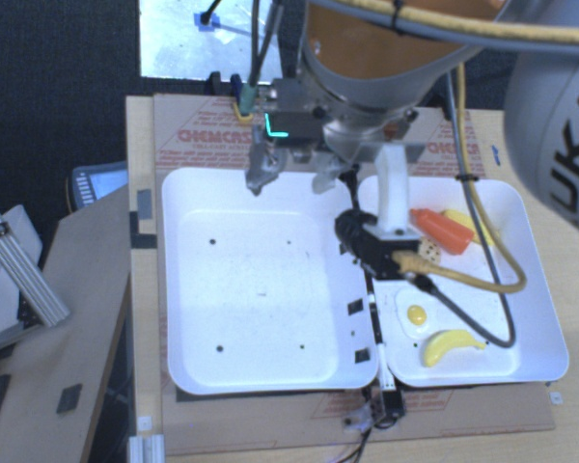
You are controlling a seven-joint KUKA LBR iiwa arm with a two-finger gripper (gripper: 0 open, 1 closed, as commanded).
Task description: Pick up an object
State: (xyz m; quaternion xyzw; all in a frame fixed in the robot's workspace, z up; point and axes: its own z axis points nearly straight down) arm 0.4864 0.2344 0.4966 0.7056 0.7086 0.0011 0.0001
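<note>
- The pincer (291, 177) hangs over the far edge of the left bin (188, 355), its two fingers spread apart with nothing between them.
- Every candidate lies off to its right and nearer the viewer, in the right bin (550, 340): an orange block (442, 230), a fried egg toy (416, 314), a yellow banana (449, 345).
- I'd say it should cross the divider, centre over one piece, the banana being most exposed, and descend straight.
</note>
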